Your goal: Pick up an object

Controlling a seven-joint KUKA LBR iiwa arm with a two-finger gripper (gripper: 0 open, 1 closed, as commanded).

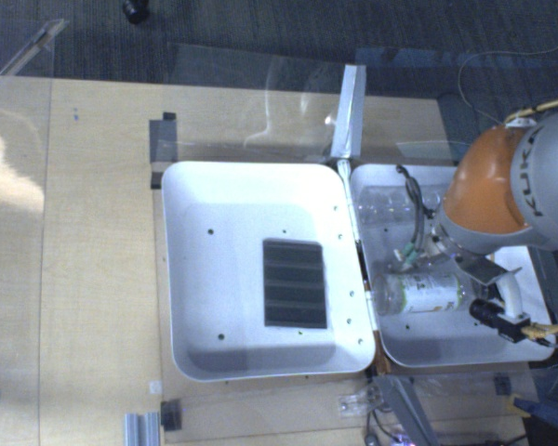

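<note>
The clear bottle (426,293) with a pale label lies on its side in the right-hand bin (446,353), near the middle of its floor and close to the wall it shares with the other bin. My hand (419,261) hangs low just above the bottle's upper side, under my grey wrist and its orange band. From this angle my own arm covers most of it. I cannot tell how far the hand is open, nor whether it has hold of anything, nor whether it touches the bottle. Toward the far end of the same bin lies something see-through (391,207) that I cannot make out. The left-hand bin (214,277) holds a dark ribbed rectangular pad (295,283), flat on the floor. Both bins sit on the pale wooden desk (84,277).
</note>
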